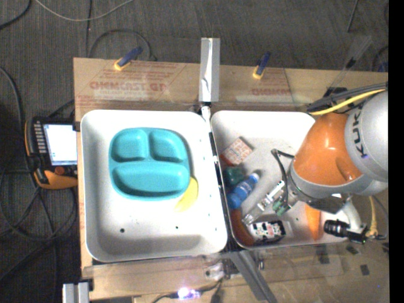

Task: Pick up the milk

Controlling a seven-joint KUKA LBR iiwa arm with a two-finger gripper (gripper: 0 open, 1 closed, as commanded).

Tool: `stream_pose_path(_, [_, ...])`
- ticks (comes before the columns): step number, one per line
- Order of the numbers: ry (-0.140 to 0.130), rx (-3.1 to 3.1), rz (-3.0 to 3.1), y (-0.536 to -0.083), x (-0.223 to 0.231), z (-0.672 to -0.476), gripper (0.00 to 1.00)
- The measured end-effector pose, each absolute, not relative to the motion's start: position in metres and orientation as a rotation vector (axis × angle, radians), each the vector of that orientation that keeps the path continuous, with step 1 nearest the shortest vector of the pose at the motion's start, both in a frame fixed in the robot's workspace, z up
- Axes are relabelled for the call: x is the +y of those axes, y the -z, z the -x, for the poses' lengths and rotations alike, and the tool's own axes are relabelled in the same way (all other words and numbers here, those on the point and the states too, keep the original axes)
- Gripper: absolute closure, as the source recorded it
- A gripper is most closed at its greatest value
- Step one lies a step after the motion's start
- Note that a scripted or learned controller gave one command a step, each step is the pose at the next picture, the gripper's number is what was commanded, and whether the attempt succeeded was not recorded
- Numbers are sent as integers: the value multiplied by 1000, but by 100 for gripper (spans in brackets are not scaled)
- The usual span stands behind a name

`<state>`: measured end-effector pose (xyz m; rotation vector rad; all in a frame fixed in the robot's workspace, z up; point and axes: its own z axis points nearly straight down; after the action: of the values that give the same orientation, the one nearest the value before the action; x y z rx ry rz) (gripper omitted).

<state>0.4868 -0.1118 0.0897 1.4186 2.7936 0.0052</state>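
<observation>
Tool sits low in the right bin; whether it is spread or pressed together cannot be told. Milk, a small dark carton with white and red label, lies just below it near the front wall. Beside: blue bottle, patterned packet. Left bin holds a teal divided tray and a banana, partly tucked under the tray. The arm hides the right bin's far side.
</observation>
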Motion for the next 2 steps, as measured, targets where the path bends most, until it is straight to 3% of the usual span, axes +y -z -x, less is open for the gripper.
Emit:
stream_pose_path(1, [7,2166,-2277,-129,-147,-520,0])
stream_pose_path(2, [-7,1985,-2414,-90,-112,-487,0])
